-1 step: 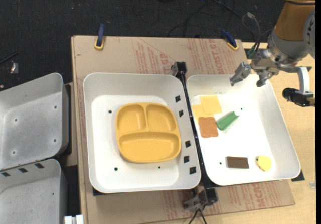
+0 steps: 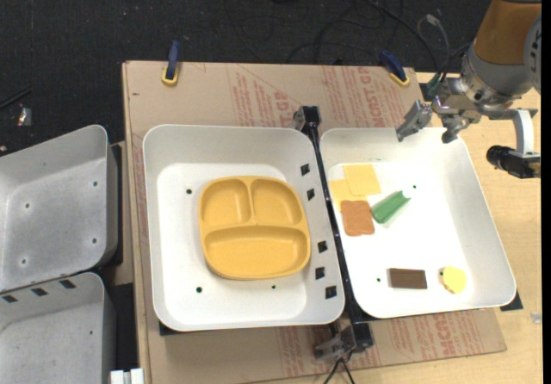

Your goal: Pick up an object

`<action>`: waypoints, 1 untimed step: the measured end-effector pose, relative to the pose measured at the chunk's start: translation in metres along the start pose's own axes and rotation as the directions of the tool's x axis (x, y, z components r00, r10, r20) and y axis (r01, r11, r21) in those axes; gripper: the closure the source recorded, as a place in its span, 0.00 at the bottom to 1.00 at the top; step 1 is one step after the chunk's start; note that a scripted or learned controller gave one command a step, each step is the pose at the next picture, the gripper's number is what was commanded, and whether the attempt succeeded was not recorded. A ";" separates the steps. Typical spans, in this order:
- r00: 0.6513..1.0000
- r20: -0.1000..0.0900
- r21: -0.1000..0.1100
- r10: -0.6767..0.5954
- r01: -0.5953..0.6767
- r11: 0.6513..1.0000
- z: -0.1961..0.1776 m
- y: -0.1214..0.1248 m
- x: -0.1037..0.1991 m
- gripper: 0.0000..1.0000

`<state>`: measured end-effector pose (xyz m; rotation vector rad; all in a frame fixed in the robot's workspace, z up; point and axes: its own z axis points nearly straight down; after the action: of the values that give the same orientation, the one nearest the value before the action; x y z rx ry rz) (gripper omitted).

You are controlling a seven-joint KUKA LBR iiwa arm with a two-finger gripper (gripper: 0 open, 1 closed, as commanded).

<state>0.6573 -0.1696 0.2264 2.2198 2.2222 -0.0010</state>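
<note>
Gripper (image 2: pixel 428 126) sits over the far edge of the right bin (image 2: pixel 482 201), hanging from the grey wrist w/ orange band. 2 fingers spread apart, nothing between them. Fingertips are above the bin's far rim, well apart from all the items.

Right bin contents, nearest claw outward:
- 2 pale yellow flat squares: one (image 2: pixel 361 178) at far-left area, second (image 2: pixel 339 191) just beside it, partly under the neighbours.
- 1 green bottle-shaped piece (image 2: pixel 390 206), lying tilted, touching or just beside the yellow square's near corner.
- 1 orange-brown flat rectangle (image 2: pixel 356 218), overlapping the second yellow square, just left of the green piece.
- 1 dark brown block (image 2: pixel 406 278), near front wall.
- 1 small yellow lumpy item (image 2: pixel 453 280), just right of the brown block, apart from it.
Total 6 loose items, all resting on bin floor.

Left bin (image 2: pixel 164 201): 1 yellow divided plate (image 2: pixel 255 227), 3 compartments, roughly centred.

Both bins rest on 1 cardboard sheet (image 2: pixel 241 89); 2 clamps w/ yellow jaws on its far edge, left (image 2: pixel 170 68) & right (image 2: pixel 394 69).
</note>
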 end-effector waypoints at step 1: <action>1.000 -0.001 0.002 0.001 -0.001 1.000 0.062 -0.002 0.001 0.00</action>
<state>0.6555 -0.1689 0.1639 2.2222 2.2225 -0.0024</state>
